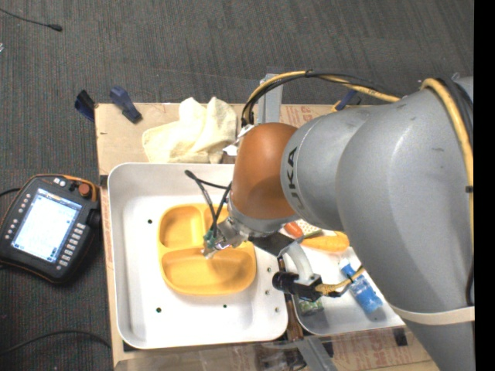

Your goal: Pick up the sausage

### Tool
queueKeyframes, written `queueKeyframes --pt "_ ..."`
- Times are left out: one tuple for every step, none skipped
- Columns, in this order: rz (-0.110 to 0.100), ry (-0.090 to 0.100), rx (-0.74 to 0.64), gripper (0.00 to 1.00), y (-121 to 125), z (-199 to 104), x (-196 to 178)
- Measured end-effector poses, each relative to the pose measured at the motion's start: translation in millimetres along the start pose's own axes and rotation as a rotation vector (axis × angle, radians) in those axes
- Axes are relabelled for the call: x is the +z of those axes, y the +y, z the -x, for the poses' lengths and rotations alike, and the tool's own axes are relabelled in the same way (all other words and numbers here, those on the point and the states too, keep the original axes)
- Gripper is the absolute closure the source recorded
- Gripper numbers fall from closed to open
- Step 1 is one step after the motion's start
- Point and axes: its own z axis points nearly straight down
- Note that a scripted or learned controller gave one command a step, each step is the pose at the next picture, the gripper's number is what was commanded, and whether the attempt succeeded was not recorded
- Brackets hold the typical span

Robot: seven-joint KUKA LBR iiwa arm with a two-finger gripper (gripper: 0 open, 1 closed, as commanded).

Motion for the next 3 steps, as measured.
queueKeyframes --pt "-0.016 -0.009 -0.349 1.0 -43.9 -48.0 10.0" --pt "-0.043 0.004 -0.368 1.0 71.7 -57.8 14.0" --pt "-0.013 -0.012 -0.597 1.0 29.6 -91.2 10.5"
